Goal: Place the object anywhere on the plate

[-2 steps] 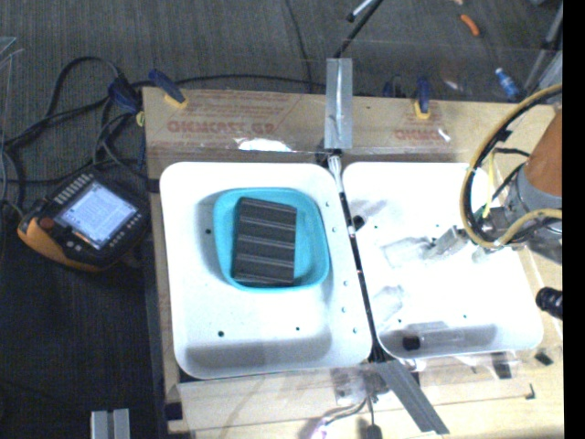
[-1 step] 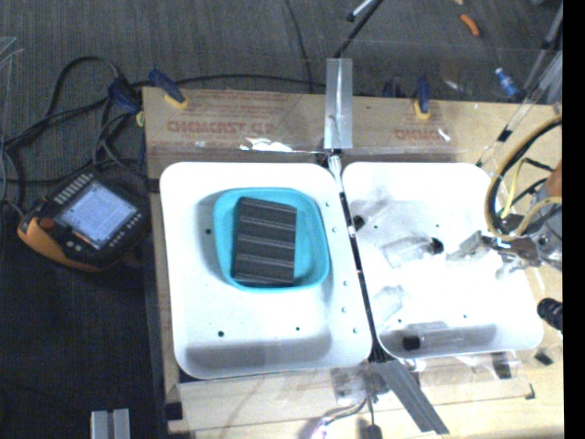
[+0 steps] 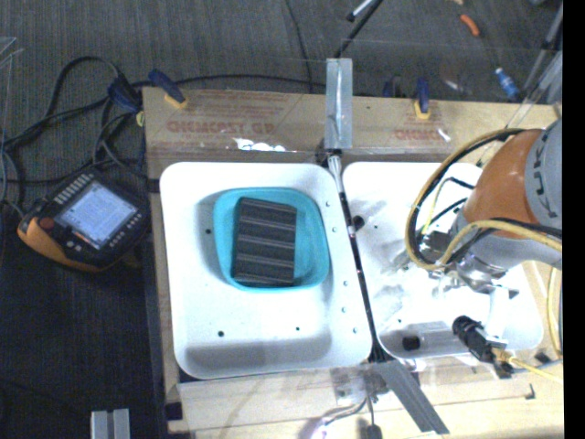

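Two bins, one arm. The block (image 3: pixel 266 240), dark and ribbed, lies flat on the plate (image 3: pixel 313 236), within its rim. The gripper (image 3: pixel 457 277) hangs well right of the plate, over the neighbouring bin (image 3: pixel 384 199); whether it is wide or narrow cannot be told. Judged step: placement complete, arm clear. The next move, if any, calls only for keeping away from the plate so that the block is not disturbed.
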`<state>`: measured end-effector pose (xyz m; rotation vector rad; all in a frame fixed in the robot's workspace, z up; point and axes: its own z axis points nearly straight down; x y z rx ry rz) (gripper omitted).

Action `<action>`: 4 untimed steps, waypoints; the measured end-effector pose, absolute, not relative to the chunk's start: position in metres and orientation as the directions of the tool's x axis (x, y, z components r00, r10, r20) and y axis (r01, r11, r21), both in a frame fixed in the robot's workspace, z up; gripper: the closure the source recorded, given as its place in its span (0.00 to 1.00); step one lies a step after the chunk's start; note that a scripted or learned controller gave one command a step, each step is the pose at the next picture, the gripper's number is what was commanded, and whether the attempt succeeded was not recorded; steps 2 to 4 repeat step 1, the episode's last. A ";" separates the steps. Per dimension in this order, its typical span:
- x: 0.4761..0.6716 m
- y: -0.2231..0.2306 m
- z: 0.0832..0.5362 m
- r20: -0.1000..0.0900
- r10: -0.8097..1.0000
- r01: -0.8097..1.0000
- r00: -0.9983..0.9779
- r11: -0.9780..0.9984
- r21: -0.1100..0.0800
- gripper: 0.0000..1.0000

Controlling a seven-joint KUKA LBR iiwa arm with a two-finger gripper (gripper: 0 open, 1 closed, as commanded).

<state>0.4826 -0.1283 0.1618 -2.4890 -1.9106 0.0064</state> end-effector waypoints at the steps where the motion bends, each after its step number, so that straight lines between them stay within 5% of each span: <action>1: 0.483 -0.185 0.242 -0.003 0.979 0.979 0.202 -0.202 -0.002 0.00; 4: 0.483 -0.185 0.242 -0.003 0.979 0.979 0.202 -0.202 -0.002 0.00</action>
